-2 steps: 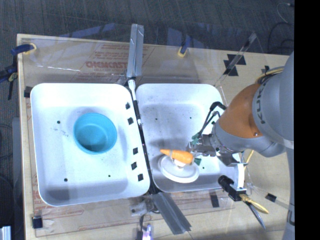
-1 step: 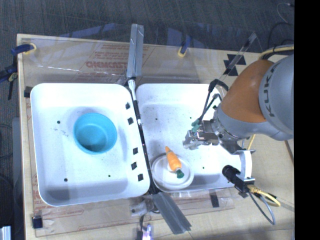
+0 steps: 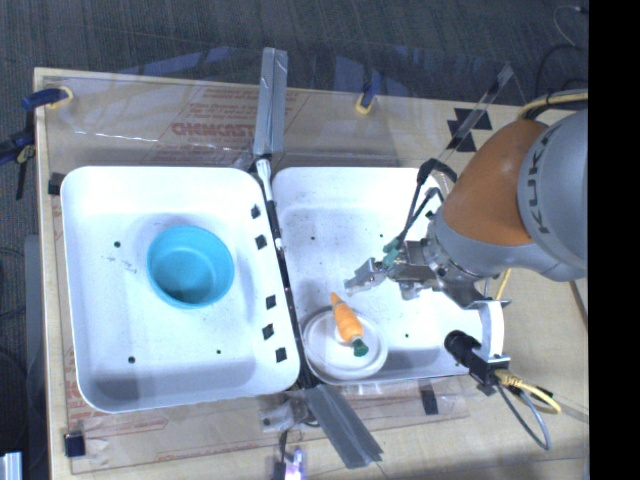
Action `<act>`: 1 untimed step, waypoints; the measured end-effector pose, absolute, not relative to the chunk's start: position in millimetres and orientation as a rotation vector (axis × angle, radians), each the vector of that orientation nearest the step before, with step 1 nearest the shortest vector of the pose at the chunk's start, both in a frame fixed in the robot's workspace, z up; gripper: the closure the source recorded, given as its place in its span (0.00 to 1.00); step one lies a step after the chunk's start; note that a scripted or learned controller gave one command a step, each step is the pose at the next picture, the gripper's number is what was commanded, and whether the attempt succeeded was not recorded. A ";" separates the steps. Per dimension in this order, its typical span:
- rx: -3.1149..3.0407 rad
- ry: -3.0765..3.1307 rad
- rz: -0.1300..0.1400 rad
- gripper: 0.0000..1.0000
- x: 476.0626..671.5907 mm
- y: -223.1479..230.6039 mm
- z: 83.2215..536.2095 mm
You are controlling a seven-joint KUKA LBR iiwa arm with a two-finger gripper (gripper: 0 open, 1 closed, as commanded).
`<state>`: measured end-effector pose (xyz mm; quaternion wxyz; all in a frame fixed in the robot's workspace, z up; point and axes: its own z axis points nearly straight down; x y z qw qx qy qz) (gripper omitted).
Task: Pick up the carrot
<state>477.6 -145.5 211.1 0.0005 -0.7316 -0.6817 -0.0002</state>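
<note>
Carrot (image 3: 347, 320) lies on white plate (image 3: 325, 353); blue bowl (image 3: 191, 265) well apart.

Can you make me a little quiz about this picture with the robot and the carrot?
1. True or false: the carrot lies on the white plate.
2. Which bin holds the blue bowl? A) the left bin B) the right bin C) neither
3. Fill in: the gripper is above the ______ bin, up and a little right of the carrot, not touching it.

Key
1. True. The carrot rests on the plate, green end toward the front.
2. A. The bowl sits alone in the left bin.
3. Right. Carrot, plate and gripper are all in that bin.
</note>
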 end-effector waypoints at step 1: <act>-1.970 -2.469 0.008 0.00 478.1 -122.4 94.4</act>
